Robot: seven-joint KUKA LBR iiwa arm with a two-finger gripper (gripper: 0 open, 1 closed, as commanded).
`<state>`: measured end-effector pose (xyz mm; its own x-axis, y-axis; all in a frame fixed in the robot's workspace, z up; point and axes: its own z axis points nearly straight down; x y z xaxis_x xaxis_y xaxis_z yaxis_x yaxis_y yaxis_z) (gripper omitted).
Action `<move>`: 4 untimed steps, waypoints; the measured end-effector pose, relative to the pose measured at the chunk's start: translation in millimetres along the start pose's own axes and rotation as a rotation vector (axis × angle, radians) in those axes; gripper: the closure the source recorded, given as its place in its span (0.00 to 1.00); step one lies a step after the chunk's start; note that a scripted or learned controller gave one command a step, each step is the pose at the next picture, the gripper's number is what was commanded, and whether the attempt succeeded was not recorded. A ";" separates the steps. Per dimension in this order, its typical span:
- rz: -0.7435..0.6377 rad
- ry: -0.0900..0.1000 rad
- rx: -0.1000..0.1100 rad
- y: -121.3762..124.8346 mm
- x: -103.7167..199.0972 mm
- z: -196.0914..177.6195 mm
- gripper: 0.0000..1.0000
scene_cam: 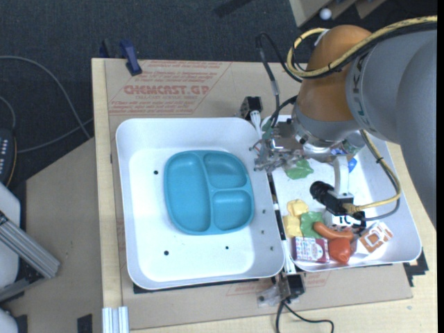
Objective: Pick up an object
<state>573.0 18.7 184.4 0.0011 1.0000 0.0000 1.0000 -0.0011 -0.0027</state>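
the objects to pick from lie heaped in the near half of the right bin (406, 245). an orange-red sausage-shaped toy (334, 232) lies with its long axis running left to right, tilted slightly down toward the right, on top of a red rounded piece (340, 252). just left of it sit yellow blocks (295, 217), and below those a small carton with a purple label (310, 249), its long side also left to right. a small orange-and-white box (375, 238) rests at the right of the heap, turned cornerwise. a green piece (299, 171) lies farther back, just beside the gripper (277, 155), which hangs low over the wall between the two bins; whether its fingers are spread or closed cannot be told, and nothing is seen between them. the left bin (139, 186) holds a blue divided tray (208, 190), long axis running left to right. both bins stand on a brown board (166, 89) printed with red lettering, over dark carpet (55, 19), with cables trailing at the left.
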 end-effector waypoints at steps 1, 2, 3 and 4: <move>0.000 0.000 -0.001 -41.7 -29.4 0.1 1.00; -0.002 0.000 -0.003 -53.7 -19.5 -47.7 1.00; 0.000 -0.002 -0.004 -12.1 -82.1 -14.0 1.00; -0.002 0.001 -0.003 -29.3 -30.3 -38.8 1.00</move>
